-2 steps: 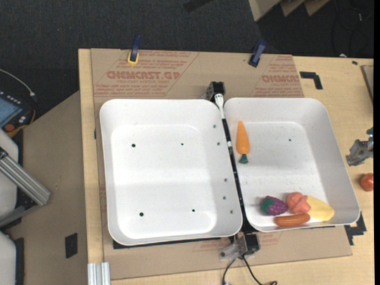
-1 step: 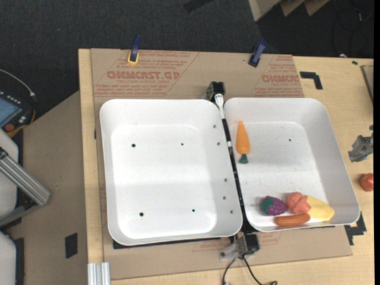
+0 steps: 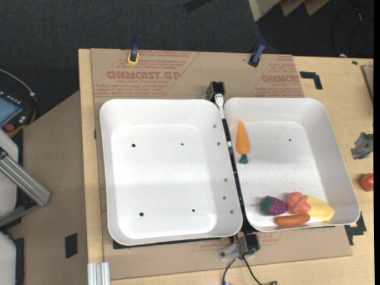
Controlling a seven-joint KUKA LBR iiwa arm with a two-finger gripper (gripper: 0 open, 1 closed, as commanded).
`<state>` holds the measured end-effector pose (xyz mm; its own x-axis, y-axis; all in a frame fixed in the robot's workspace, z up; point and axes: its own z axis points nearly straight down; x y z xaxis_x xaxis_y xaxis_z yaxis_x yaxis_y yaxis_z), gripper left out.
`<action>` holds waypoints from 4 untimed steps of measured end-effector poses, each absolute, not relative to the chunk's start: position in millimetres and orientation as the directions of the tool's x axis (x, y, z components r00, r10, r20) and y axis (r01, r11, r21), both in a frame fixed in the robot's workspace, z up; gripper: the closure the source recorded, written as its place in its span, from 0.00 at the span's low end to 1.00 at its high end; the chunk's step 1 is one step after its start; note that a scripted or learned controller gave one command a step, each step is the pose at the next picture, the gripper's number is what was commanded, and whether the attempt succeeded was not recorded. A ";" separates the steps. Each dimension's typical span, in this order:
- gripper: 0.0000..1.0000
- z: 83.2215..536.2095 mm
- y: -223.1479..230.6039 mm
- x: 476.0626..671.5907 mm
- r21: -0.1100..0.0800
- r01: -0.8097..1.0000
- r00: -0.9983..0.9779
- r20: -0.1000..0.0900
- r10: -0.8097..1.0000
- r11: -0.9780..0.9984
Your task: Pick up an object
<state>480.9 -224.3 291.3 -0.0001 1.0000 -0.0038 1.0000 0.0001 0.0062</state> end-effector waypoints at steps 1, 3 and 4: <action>1.00 301.2 -224.5 481.6 0.009 1.000 0.000 -0.005 1.000 0.000; 1.00 322.0 -224.8 483.2 0.015 1.000 -0.002 -0.010 1.000 0.002; 1.00 332.5 -225.0 484.0 0.019 1.000 -0.003 -0.012 1.000 0.003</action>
<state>484.0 -225.0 332.5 -0.0026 0.9999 -0.0120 0.9998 0.0029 0.0188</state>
